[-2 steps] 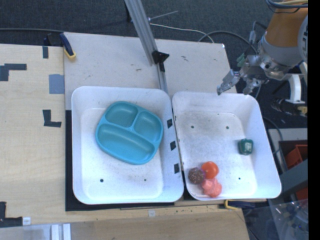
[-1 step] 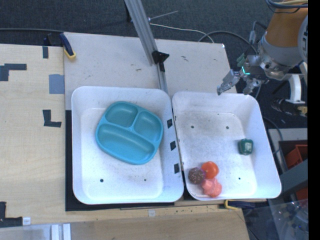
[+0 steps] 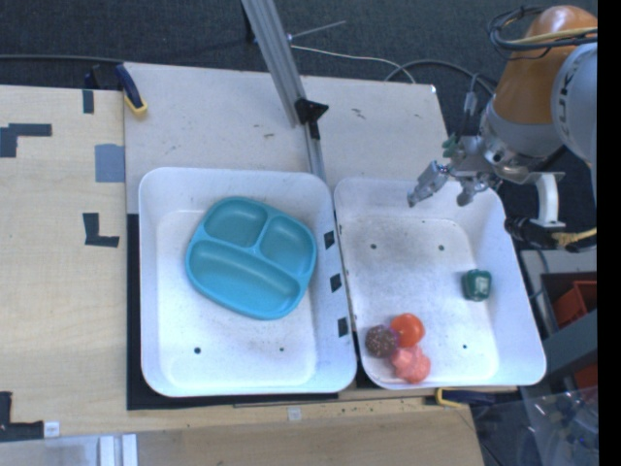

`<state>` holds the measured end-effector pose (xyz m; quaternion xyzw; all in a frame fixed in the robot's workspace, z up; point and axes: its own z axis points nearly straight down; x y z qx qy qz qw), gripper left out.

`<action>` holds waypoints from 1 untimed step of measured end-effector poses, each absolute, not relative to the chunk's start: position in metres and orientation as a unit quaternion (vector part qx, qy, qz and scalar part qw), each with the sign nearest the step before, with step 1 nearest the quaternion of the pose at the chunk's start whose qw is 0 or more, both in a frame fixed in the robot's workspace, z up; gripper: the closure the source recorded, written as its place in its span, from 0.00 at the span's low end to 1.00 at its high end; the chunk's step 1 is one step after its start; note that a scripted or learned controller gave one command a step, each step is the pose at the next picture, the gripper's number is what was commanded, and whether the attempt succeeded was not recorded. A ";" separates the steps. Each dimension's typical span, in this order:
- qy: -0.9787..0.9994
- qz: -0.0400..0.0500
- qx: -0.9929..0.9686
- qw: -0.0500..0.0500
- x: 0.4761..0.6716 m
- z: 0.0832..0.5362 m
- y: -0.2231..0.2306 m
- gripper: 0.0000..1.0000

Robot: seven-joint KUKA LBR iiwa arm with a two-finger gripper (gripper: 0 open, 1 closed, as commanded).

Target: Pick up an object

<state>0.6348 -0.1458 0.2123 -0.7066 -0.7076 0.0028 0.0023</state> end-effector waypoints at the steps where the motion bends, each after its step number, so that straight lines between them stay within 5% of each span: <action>1: -0.708 0.003 -0.706 0.003 0.627 0.149 -0.144 0.00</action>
